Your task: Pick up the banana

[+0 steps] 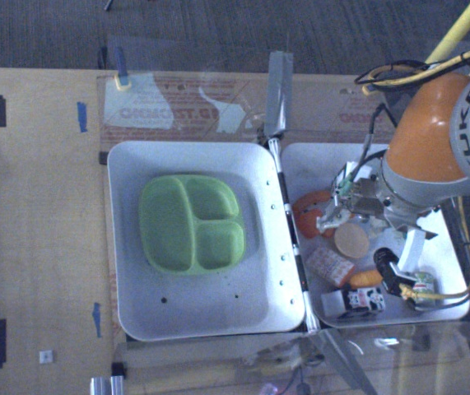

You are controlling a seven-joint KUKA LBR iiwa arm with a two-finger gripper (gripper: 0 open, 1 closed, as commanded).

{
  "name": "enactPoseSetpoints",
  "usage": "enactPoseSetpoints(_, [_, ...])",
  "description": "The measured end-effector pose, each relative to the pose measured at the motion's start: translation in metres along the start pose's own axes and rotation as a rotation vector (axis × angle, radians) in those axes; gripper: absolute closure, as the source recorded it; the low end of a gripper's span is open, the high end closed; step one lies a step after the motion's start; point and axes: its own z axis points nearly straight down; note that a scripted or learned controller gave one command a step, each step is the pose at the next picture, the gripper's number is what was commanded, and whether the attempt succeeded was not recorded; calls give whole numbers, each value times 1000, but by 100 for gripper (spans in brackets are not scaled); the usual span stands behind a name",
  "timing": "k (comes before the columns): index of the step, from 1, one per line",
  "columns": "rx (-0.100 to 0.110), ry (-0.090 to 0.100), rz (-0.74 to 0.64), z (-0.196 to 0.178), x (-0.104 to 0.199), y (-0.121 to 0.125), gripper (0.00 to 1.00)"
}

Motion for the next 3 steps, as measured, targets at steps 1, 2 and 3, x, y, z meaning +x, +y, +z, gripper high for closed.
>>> enactPoseSetpoints(1, [2,1,-376,8,-57,-13,0])
enactPoseSetpoints(2, [-1,0,-406,-43,-32,-34,0])
enactPoseSetpoints(3, [-5,-2,-849,-22,-28,22,0])
